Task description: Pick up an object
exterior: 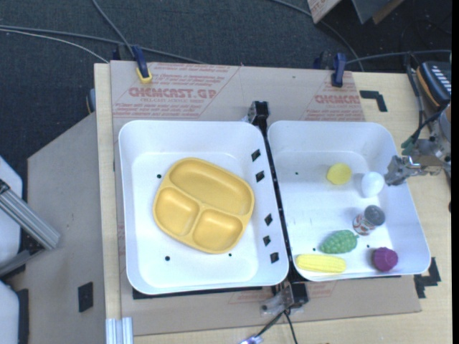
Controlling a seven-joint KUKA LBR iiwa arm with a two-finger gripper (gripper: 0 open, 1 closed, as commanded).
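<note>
The right bin holds several small objects. A yellow lemon-like piece lies toward the back, with a white ball just to its right. Below them, a small grey can lies on its side. Along the front lie a green bumpy piece, a yellow corn-like piece and a purple piece. My gripper reaches in over the bin's right rim, right beside the white ball and slightly above it. Nothing is visibly held.
The left bin contains a yellow divided plate. A black divider with clips runs between the two bins. Clamps and cables lie at the back of the bench. The arm's body stands past the right bin's right edge.
</note>
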